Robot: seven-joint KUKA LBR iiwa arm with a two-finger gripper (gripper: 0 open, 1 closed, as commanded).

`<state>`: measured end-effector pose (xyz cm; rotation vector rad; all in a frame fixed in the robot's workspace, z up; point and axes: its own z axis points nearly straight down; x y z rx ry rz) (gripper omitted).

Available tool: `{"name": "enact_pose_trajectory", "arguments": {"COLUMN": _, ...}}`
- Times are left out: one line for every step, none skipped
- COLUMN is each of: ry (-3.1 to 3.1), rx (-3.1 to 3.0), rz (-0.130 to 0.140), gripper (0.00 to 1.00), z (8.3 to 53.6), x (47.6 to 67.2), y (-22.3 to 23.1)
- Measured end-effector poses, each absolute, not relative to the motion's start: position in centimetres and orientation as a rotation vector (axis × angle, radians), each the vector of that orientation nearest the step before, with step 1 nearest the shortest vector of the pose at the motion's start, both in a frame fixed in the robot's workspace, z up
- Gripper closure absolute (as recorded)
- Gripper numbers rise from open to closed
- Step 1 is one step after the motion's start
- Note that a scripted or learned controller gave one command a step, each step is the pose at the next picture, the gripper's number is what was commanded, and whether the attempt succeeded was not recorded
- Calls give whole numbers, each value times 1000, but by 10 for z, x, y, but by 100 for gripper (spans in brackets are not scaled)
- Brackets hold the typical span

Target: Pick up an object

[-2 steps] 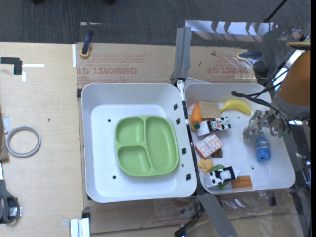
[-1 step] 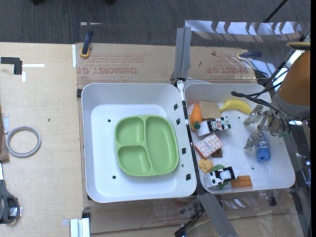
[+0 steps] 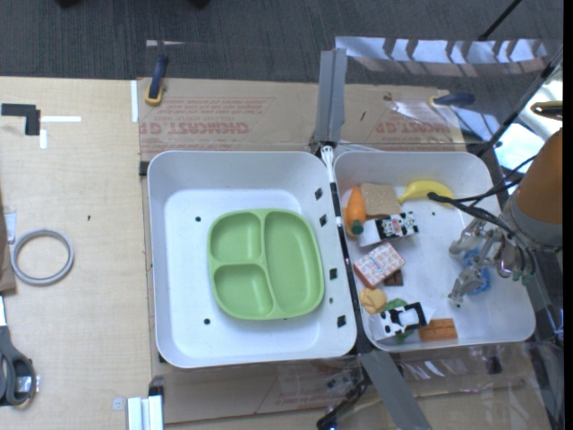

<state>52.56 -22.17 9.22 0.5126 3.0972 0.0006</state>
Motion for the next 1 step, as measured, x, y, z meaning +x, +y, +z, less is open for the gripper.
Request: {"name": "enact_pose_trajectory", "arguments": {"ry": 3093, "rx": 512, "rz": 1, "gripper": 100, "z": 102, "x": 527, "y": -222}}
